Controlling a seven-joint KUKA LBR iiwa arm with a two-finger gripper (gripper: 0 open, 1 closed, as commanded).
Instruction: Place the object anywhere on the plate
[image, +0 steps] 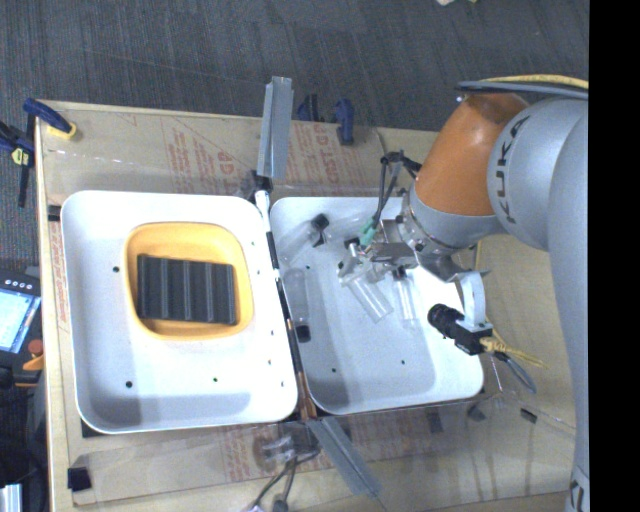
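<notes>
1. Now the gripper (385, 278) hangs over the right bin (345, 385), in its upper middle, with the grey arm (530, 180) reaching in from the right.
2. Its clear fingers blur against the white floor, so I cannot tell whether they are spread or closed, or whether anything sits between them.
3. Look left: the yellow plate (188, 236) lies in the left bin (100, 390), upper centre, carrying a dark ribbed insert (187, 290).
4. So the plate lies straight across the divider (281, 300) from the gripper, well apart; the carry would run leftward over both rims.
5. The object itself? I can't pick it out for sure; a small dark piece (320, 223) lies near the right bin's upper-left corner.
6. Plenty of room on that plate, I'd say; both bins look smooth and shallow.
</notes>
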